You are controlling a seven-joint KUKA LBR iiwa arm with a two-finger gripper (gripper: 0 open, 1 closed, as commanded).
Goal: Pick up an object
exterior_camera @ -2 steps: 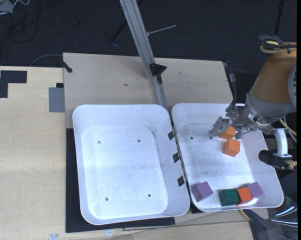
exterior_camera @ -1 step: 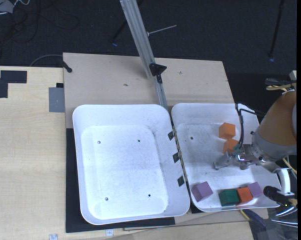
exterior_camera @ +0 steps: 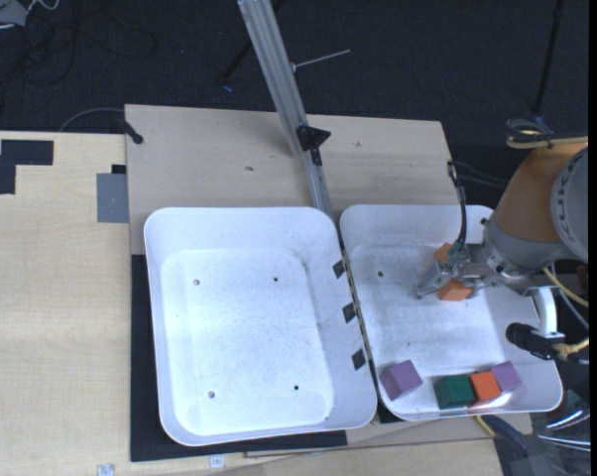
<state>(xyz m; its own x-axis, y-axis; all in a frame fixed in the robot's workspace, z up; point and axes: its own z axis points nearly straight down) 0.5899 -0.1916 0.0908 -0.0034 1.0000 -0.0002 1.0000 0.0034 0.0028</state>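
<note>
My gripper (exterior_camera: 439, 278) is low inside the right bin (exterior_camera: 408, 216), near the middle of its right half. An orange block (exterior_camera: 456, 291) lies right at the gripper, and orange shows on both sides of the grey gripper body that partly covers it. The view does not let me say whether the block is held. The grey arm with its orange band (exterior_camera: 527, 191) reaches in from the right over the bin's rim.
Along the right bin's front edge sit a purple block (exterior_camera: 401, 377), a green block (exterior_camera: 454, 391), an orange block (exterior_camera: 486, 385) and another purple block (exterior_camera: 507, 375). The left bin (exterior_camera: 155, 236) adjoins it. A slanted metal rail (exterior_camera: 279, 77) rises behind the bins.
</note>
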